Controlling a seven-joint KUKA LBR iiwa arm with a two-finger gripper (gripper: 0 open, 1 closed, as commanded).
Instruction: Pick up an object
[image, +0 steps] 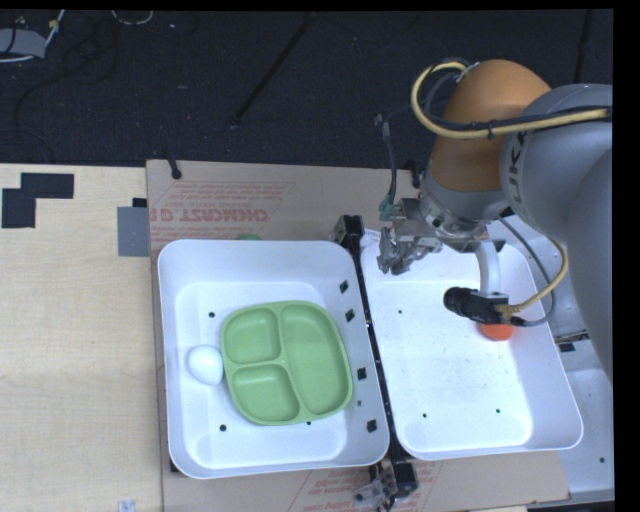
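Observation:
A green three-compartment plate (286, 361) lies in the left bin (200, 270), with a white egg-shaped object (206, 364) touching its left rim. In the right bin (470, 420) a small orange object (494, 329) sits near the right wall, partly covered by a black cable fitting. My gripper (397, 258) hangs over the right bin's far left corner, well left of the orange object, with nothing visible between its fingers.
The grey arm with its orange band (490, 110) crosses above the right bin's far side. A black divider with clips (362, 340) separates the bins. Cardboard (260, 205) lies under both bins, and dark floor is beyond.

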